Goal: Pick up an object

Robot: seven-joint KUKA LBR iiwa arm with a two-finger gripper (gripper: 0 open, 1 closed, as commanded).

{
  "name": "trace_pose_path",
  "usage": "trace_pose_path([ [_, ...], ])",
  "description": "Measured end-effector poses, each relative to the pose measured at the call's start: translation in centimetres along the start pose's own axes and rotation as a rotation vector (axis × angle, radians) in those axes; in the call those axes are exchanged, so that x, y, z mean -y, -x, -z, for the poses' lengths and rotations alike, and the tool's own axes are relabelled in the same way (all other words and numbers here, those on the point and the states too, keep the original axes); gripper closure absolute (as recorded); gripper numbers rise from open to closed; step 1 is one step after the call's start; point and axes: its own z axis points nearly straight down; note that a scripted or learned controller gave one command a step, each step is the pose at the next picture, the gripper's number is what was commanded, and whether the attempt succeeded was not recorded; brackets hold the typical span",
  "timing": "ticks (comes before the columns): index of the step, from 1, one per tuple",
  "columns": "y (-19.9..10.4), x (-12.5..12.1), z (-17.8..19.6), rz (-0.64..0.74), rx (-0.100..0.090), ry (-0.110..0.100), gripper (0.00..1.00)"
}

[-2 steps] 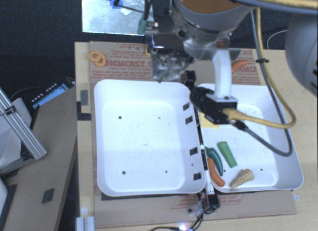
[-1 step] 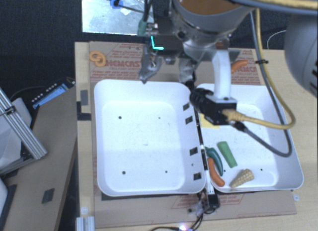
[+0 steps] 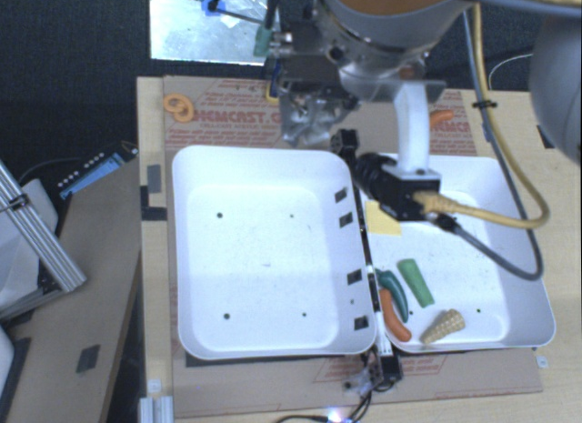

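My gripper (image 3: 310,126) hangs under the large grey wrist, above the back rim of the left bin (image 3: 195,176), near the divide between the bins. The loose objects lie in the right bin (image 3: 523,276). A yellow flat piece (image 3: 383,219) sits near the divider, partly under the black cable mount. A green block (image 3: 416,282), a dark teal piece (image 3: 391,282), an orange carrot-like piece (image 3: 395,314) and a tan cone (image 3: 443,326) lie toward the front left corner. Nothing shows in the gripper.
A pretzel-shaped ring (image 3: 179,105) lies on the cardboard behind the left bin. An orange piece (image 3: 443,116) sits behind the right bin. A yellow hose and black cables (image 3: 473,216) trail across the right bin. An aluminium frame (image 3: 36,239) stands at far left.
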Motion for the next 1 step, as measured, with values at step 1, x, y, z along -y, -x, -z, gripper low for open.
trace_pose_path([
  [1, 0.01, 0.01, -0.06, 0.002, 0.001, -0.001, 0.00],
])
